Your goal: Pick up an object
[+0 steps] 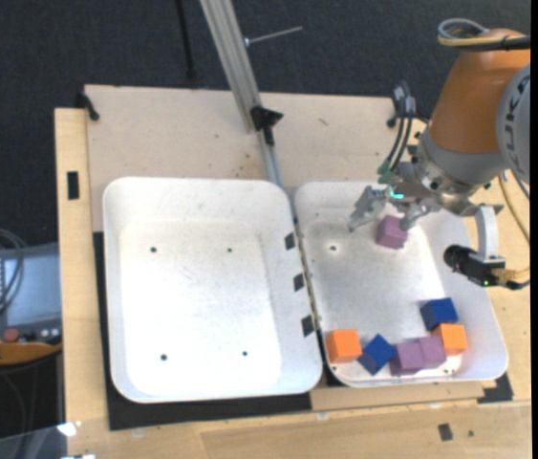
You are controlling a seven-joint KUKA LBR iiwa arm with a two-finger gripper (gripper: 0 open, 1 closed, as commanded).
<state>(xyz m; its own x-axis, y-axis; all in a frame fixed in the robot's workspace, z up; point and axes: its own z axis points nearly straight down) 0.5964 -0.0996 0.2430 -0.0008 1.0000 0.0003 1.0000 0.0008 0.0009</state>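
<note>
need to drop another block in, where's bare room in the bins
The left white bin is bare throughout. In the right white bin, the middle floor is free, bordered by the hand with a purple cube above and crowded cubes along the near edge.

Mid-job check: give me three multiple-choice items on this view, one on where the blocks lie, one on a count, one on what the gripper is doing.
1. Where do the loose blocks lie?
A. Left bin
B. Right bin, near edge
C. On the bench

2. How many orange blocks show?
A. One
B. Two
C. Four

3. What sits between the gripper's fingers?
A. A purple block
B. A blue block
C. A cable

Key:
1 B, the cluster hugs the near edge of the right bin.
2 B, one orange block at the left end of the cluster, another at the right.
3 A, the gripper has the purple block between its fingers.
</note>
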